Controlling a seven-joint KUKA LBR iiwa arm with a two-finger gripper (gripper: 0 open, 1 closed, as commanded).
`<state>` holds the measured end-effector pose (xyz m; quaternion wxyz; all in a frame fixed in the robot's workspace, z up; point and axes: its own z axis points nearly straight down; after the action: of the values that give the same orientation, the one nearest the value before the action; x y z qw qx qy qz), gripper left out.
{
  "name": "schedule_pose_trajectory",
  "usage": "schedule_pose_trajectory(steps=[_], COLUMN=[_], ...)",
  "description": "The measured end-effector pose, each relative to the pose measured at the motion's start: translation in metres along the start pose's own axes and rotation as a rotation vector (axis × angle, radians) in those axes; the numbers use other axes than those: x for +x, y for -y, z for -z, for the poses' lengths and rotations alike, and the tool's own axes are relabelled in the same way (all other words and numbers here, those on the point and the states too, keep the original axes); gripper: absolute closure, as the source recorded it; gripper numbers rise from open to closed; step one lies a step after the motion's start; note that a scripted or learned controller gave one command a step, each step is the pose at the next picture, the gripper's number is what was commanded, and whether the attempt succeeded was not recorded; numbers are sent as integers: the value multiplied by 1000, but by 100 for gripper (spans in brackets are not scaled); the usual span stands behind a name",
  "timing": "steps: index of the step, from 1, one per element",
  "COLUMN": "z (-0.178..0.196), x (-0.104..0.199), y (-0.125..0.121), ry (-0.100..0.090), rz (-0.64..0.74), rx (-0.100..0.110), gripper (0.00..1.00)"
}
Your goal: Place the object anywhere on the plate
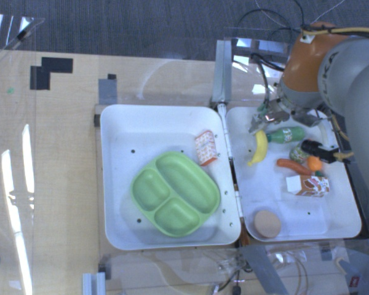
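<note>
Green plate [175, 193] and packet [205, 147] in left bin [114, 183], banana [258, 147], bottle [285, 134], carrot [293, 165] in right bin [338, 217], claw [265, 118] grip unclear

The robot arm [350, 72] is big, round and grey, with an orange band [307, 63] and thin black cables [277, 20] near it.

Two bins [111, 165], one plate [176, 193], one banana [258, 148].

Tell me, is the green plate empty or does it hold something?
Empty. All three compartments of the green plate show bare; the small packet lies beside it in the left bin.
</note>
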<state>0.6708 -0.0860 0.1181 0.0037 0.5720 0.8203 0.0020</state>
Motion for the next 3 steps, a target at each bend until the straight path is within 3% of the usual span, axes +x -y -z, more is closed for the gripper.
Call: schedule_pose_trajectory(steps=[1,2,3], z=[69,69,69], x=[94,118,117], y=[63,21,22], ry=[-2,-2,-2], rz=[-22,213,212], rx=[1,0,0], gripper=[100,100,0])
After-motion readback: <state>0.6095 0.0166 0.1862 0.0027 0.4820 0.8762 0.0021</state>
